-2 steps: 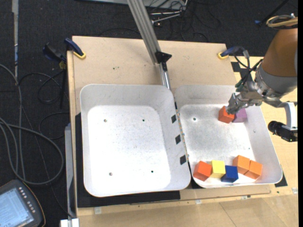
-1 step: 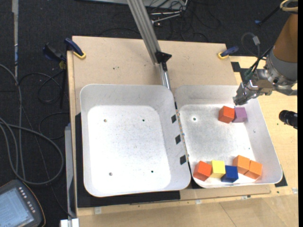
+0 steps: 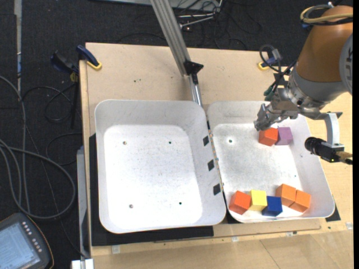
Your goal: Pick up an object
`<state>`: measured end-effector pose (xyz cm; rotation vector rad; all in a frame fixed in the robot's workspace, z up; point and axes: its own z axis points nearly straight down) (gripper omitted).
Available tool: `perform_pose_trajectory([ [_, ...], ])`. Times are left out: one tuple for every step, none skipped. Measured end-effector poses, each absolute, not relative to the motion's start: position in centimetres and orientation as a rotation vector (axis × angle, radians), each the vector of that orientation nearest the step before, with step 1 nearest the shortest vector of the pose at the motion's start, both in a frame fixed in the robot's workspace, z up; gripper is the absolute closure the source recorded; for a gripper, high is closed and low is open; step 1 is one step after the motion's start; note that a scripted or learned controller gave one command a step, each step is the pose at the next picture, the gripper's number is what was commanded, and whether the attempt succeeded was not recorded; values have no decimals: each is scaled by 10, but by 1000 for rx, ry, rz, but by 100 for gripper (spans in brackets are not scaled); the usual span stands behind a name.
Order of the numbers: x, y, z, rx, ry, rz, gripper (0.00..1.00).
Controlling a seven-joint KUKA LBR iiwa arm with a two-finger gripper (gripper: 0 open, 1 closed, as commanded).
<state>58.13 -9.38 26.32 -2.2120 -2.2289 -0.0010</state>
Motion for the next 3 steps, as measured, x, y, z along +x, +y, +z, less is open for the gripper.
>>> perform_pose_trajectory([
  [582, -41, 266, -2211, -2231, -2, 100],
  [583, 10, 265, -2211, -2230, -2, 100],
  [577, 69, 264, -2210, -2230, -2, 100],
])
